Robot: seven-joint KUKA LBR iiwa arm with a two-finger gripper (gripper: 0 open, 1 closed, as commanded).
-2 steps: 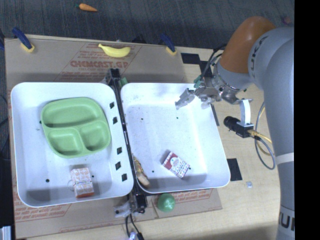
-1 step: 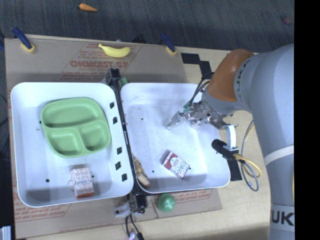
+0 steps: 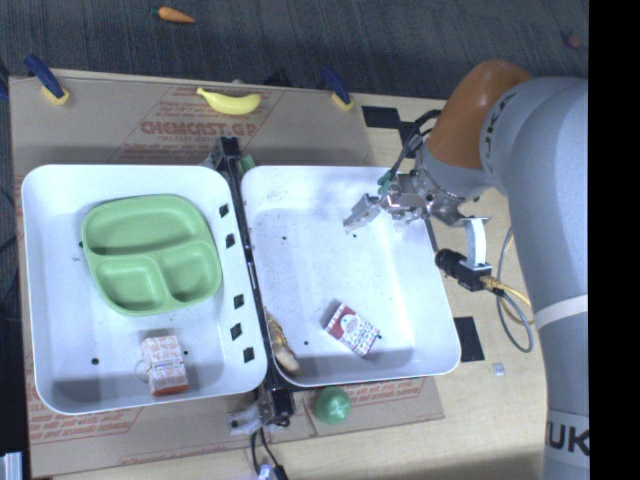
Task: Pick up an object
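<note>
The gripper [image 3: 362,214] is hovering over the upper part of the right bin [image 3: 425,308], and its jaws are standing apart with nothing between them, so I judge it is readying a descent rather than carrying anything. The nearest candidate, a red-and-white packet [image 3: 351,329], is lying flat on the bin floor near the lower edge, well apart from the gripper. A tan, knobbly piece [image 3: 279,346] is resting against the bin's lower left wall. In the left bin [image 3: 40,298], a green divided tray [image 3: 152,251] and a small carton [image 3: 163,364] are sitting.
</note>
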